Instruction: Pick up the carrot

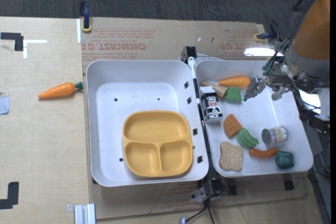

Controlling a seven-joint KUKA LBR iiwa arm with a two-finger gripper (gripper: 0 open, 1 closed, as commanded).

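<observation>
Gripper [266,91] low over the back of the right bin [294,128]. Jaws look spread, bare white bin floor between them, nothing held. Orange carrot [234,81] lies just left of the jaws near the bin's back wall, apart from them. Green piece [233,95] sits just in front of that carrot, with a tan cone-shaped piece [214,88] further left. Small black-and-white box [211,106] at the bin's left wall. Nearer the camera than the jaws: orange wedge [232,126], green pepper [247,139], tin can [274,135] on its side, red sausage [262,153], dark green item [284,159], bread slice [231,157]. Far left of the jaws, left bin [105,113] holds a yellow divided plate [157,143]. Second carrot [58,91] lies on the bench [37,155], beyond the left bin.
</observation>
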